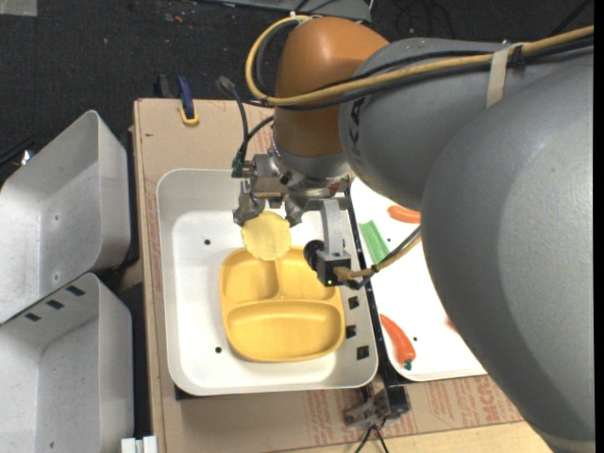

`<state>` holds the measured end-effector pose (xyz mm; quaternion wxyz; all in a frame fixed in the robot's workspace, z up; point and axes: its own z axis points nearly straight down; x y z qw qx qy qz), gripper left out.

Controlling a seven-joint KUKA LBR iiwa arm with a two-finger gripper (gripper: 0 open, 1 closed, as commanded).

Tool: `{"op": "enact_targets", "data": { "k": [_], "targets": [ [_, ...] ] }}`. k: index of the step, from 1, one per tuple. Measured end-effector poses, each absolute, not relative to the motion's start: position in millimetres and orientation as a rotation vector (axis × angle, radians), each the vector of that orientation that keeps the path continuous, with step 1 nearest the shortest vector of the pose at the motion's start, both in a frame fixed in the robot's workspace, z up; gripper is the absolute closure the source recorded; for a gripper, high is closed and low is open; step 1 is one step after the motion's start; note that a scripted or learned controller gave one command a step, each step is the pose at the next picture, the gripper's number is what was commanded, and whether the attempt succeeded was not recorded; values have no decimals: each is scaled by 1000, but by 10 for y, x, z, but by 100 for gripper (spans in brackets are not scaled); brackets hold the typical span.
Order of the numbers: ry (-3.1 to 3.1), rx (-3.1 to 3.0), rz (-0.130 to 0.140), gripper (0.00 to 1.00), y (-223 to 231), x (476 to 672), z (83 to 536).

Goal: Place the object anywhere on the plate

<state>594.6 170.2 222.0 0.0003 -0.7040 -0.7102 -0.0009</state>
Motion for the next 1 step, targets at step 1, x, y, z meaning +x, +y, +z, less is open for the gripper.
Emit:
{"op": "enact_targets", "data": {
  "k": [1],
  "targets": [
    [-2224,-2219,0,0,1662,5947,2223]
  ]
}}
